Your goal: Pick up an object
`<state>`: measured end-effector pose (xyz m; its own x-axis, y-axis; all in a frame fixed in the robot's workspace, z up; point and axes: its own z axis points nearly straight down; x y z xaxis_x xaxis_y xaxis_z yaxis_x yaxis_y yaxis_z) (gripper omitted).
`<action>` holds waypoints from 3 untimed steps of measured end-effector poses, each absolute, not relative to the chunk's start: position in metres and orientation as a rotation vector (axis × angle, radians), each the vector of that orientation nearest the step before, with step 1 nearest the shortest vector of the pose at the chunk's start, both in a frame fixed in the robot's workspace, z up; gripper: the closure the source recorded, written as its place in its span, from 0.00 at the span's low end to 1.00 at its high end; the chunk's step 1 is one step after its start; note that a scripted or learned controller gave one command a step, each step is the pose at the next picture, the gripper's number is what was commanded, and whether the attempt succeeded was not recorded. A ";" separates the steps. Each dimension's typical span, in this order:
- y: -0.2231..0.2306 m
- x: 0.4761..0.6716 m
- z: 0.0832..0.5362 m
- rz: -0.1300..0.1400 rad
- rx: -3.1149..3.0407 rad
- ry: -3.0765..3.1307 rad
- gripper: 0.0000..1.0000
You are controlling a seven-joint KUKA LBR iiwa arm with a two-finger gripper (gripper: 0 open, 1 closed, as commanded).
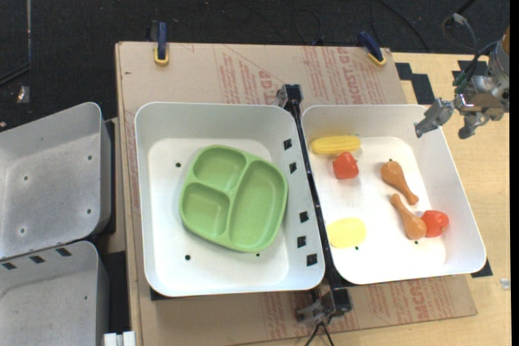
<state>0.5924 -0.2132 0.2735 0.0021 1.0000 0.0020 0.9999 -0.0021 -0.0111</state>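
Left bin [154,142]: just green divided plate [233,197], three compartments. Right bin [454,198]: yellow corn [335,145] at far edge, red pepper-ish piece [345,166] just below, two orange drumsticks [400,181] [407,217], red tomato [435,222] touching second one, yellow flat piece [347,232] near divider. Gripper [448,122] hovering over right bin's far right corner, jaws spread open, gripping nothing.

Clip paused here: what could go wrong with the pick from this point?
The end effector hangs at the right bin's far right rim; descending there, it might strike the wall. The lower drumstick touches the red tomato, so grasping either could push the other away.
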 end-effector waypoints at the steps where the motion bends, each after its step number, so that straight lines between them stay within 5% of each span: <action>1: -0.212 0.595 0.280 0.000 -2.221 -2.223 0.00; 3: -0.208 0.586 0.192 0.004 -2.220 -2.217 0.00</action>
